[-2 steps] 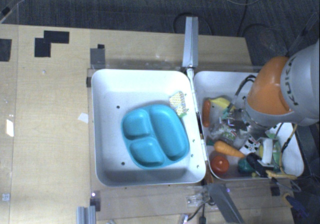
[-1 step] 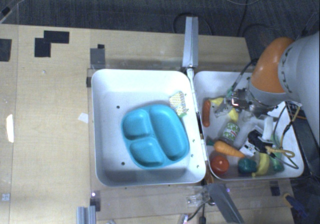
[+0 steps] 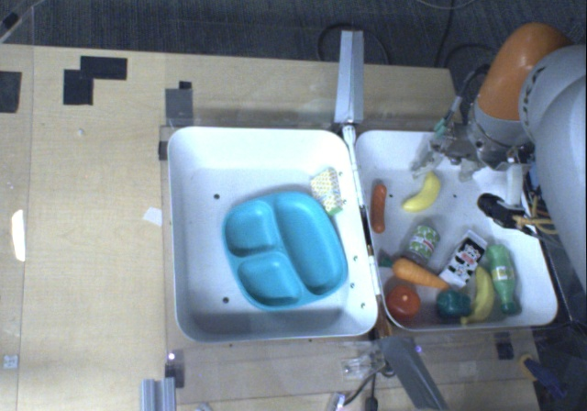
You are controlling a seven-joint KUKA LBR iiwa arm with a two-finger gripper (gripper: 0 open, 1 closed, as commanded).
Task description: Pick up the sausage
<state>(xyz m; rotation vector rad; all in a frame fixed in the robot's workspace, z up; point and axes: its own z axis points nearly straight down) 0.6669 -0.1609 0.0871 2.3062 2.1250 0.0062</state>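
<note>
Lying well left of the tool [image 3: 447,150], whose state I cannot tell, the sausage [image 3: 378,206].

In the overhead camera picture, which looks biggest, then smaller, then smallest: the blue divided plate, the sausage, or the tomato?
1. Blue divided plate, by far the largest.
2. Sausage and tomato: look too alike in area to rank.

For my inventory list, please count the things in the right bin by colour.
Yellow: 2, banana and banana
Red: 2, sausage and tomato
Orange: 1, carrot
Green: 3, can, bottle, teal piece
White: 1, box
Total: 9
</note>
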